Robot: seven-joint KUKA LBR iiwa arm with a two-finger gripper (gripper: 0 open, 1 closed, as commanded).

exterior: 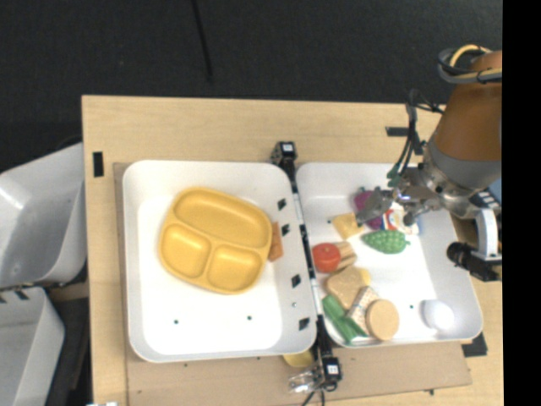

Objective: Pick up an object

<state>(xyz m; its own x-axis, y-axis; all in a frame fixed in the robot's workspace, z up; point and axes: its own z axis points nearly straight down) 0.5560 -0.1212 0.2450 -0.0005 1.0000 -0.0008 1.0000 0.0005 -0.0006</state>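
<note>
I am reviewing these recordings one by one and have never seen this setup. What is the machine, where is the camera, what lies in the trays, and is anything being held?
One camera looks down at a slant on a wooden bench bearing two shallow white bins. The grey arm with an orange band is a robot reaching in from the right; its two-finger gripper sits low over the right bin.

The left bin holds a yellow plastic plate with three compartments. The right bin holds toy food: a green bumpy piece, a red tomato-like piece, a tan round cracker-like disc, a green pickle-like stick and a white round piece.

Whether the gripper holds anything is too cluttered to tell.
</note>
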